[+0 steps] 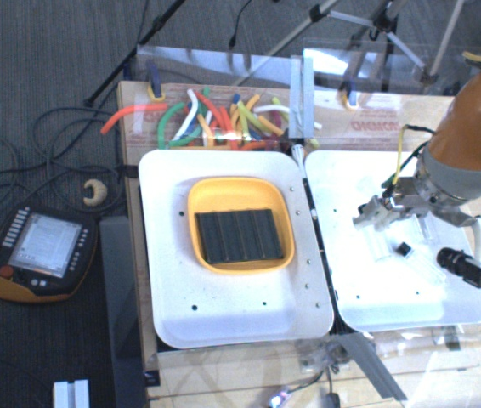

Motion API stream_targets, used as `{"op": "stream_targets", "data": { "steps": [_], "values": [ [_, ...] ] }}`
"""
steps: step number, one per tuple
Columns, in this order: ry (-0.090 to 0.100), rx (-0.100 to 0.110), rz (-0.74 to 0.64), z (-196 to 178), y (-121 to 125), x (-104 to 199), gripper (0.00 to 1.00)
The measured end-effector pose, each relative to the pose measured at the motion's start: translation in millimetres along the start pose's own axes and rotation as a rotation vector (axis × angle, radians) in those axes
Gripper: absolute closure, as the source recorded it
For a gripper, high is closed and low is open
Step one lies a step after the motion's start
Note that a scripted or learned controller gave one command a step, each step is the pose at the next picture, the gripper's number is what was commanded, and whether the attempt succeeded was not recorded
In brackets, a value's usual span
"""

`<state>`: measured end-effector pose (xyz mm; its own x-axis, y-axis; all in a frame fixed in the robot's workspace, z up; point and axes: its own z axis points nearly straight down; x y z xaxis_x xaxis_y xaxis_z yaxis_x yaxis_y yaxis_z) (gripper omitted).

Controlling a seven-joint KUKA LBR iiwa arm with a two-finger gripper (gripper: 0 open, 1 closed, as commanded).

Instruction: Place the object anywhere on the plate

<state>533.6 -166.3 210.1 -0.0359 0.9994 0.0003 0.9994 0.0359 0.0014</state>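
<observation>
Dark slab (239, 235) lies on yellow plate (240, 195).

Yellow plate (240, 192) bearing a dark ribbed slab (239, 235); two white bins (223, 313); small black object (404, 248); multicoloured tubes (215, 121); orange-banded grey arm (466, 134).

light: bright, even overhead | glare: white bins (223, 313) washed out (detail lost) | focus: slightly soft throughout
</observation>
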Motion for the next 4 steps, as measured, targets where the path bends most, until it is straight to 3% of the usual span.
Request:
{"op": "stream_targets", "data": {
  "steps": [1, 2, 3, 4],
  "values": [
    [0.001, 0.005, -0.069, 58, -49, 30, 1.0],
    [-0.005, -0.003, -0.197, -167, -48, -8, 1.0],
    [0.0, 0.001, -0.404, -40, -50, -24, 1.0],
    [-0.002, 0.0, -0.712, -2, -10, -57, 1.0]
  ]
}}
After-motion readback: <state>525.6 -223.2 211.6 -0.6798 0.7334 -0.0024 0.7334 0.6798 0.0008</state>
